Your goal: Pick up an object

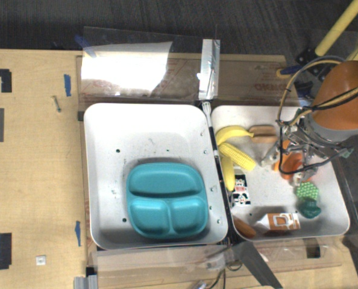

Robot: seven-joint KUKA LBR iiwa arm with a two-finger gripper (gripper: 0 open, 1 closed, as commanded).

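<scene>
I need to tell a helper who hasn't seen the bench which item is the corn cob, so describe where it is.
Look in the right bin, along its left wall. Under the curved banana lies the corn cob, slanting down to the right. Its bumpy kernel rows set it apart from the smooth banana.

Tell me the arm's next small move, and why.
Probably lower straight down: the gripper hangs over the small orange object in the right white bin, with the green knobbly ball just beside, so sideways drift risks a wrong contact.

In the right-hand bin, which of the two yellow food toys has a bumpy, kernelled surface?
The corn cob, lying slantwise below the banana. Its surface shows rows of kernels, while the banana above it is smooth and curved.
</scene>
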